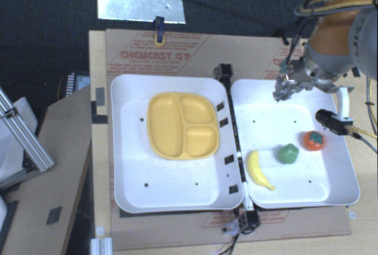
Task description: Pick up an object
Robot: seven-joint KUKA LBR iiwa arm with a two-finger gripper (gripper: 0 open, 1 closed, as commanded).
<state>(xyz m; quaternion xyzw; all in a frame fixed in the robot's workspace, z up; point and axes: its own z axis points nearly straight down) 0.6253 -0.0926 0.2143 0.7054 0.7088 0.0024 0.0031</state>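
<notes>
**Hand above the right bin's far edge**

The smooth yellow three-compartment tray (182, 125) lies in the left bin (127, 189). In the right bin (331, 189) lie a curved banana (258, 170), a rounded green object (288, 153) and an orange-red tomato-like ball (313, 140). Whether the metal hand (282, 93) is released or clenched cannot be told.

Pincer (283, 91) over right bin (342, 189) (banana (258, 170) inside)

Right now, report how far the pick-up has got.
Nothing looks picked yet. The gripper is over the right bin's far edge with nothing visibly in it. The banana, green toy and tomato lie there, waiting to be grasped and lifted.
</notes>
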